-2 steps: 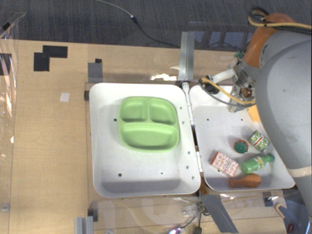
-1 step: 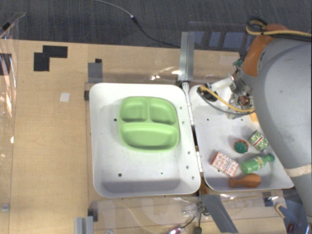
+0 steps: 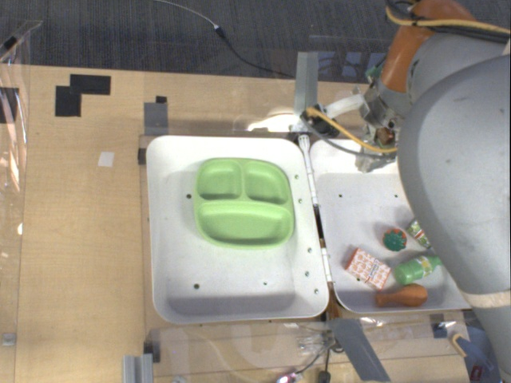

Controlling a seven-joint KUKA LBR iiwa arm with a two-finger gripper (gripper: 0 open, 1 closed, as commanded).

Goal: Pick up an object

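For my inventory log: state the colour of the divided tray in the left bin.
Light green divided tray; camera view.

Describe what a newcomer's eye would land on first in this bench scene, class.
First comes the bright green divided plate, lying alone in the middle of the left bin. Next, the big grey arm looms over the right bin from the right. Below it, a cluster of small items sits near that bin's front, including a red-and-white box and a green bottle.

From where I stand, no writing can be made out anywhere. The small red-and-white patterned carton [image 3: 368, 267] lying in the right-hand shallow white bin [image 3: 351, 206] carries some print, but it is too small and blurred to read. The black angular marks [image 3: 80, 92] on the tan wooden tabletop [image 3: 72, 238] spell nothing.
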